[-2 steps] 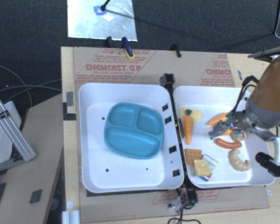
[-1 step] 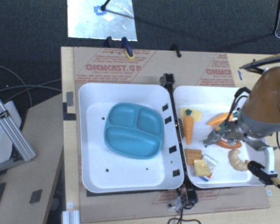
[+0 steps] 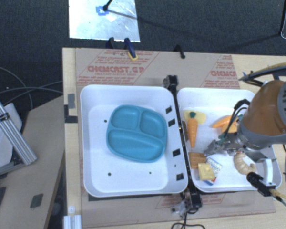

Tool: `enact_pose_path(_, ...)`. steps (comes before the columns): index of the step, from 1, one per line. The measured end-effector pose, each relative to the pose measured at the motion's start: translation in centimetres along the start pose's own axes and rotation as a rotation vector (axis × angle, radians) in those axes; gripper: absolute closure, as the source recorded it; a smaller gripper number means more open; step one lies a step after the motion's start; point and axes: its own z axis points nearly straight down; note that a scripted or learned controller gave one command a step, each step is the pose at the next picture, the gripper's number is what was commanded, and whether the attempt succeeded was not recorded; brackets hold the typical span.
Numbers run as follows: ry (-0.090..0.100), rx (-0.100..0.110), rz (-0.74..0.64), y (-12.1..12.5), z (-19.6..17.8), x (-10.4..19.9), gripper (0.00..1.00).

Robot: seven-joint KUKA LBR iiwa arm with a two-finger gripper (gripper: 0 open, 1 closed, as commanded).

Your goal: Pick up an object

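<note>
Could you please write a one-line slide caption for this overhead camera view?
KUKA arm's gripper low over toy food in the right bin, near a carrot; blue divided plate lies in the left bin.

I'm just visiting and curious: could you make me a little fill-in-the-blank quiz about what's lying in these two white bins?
1. The blue divided plate lies in the ____ bin.
2. The toy carrot lies in the ____ bin.
3. The tool hangs over the ____ bin.
4. The band above the arm's wrist is ____.

Missing words: left; right; right; orange
</note>
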Motion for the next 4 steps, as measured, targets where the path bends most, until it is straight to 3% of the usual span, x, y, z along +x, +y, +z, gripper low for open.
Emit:
enact_pose_path(1, -0.003, -0.008, 0.001, 0.2, 1.8, -0.1, 0.0)
enact_pose_path(2, -0.002, -0.007, 0.0, 0.2, 0.8, -0.1, 1.0)
enact_pose_path(4, -0.002, -0.012, -0.005, 1.2, -9.7, 1.1, 1.0)
